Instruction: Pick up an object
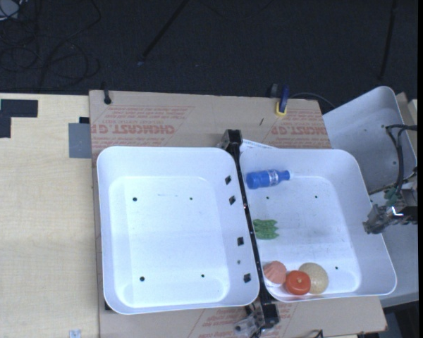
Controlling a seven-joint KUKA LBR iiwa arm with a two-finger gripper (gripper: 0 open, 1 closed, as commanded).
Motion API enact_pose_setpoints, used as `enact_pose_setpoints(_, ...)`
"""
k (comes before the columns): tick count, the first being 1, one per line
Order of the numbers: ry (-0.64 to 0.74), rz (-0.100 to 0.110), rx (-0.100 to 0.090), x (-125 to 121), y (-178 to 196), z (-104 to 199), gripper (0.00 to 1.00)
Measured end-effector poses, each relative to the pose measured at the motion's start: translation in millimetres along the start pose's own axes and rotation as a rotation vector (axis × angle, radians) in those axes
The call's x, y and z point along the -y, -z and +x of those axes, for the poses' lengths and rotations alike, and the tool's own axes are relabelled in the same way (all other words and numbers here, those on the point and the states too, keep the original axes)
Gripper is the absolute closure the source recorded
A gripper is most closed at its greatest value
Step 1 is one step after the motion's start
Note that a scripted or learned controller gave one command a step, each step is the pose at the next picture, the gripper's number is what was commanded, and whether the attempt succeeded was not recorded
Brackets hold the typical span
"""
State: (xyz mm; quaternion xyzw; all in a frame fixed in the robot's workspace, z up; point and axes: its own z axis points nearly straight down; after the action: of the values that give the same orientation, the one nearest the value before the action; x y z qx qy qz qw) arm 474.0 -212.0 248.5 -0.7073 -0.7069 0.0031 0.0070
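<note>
Underneath, the cardboard sheet [162, 122] reads "CHEMCAST" upside down; whether the end effector [381, 220] is wide or narrow, I cannot tell.

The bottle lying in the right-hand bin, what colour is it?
Blue, with a paler cap end. The bottle shows clearly in the camera view, lying on its side near the bin's top left.

I count two white bins [169, 162], one blue bottle [267, 179], one green item [265, 229], and three round items [296, 279].

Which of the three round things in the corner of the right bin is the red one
The middle one, sitting between the pink piece and the tan one, against the bin's near wall.
</note>
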Motion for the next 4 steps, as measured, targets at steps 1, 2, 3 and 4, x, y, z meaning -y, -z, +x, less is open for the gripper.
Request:
enact_pose_setpoints(1, 0.002, -0.022, 0.009, -1, 100, -2, 1.0)
enact_pose_setpoints(2, 0.002, -0.016, 0.007, 0, 130, -1, 1.0)
enact_pose_setpoints(3, 0.0, 0.0, 0.0, 0, -5, 0, 1.0)
enact_pose_setpoints(4, 0.002, -0.022, 0.009, -1, 97, -2, 1.0)
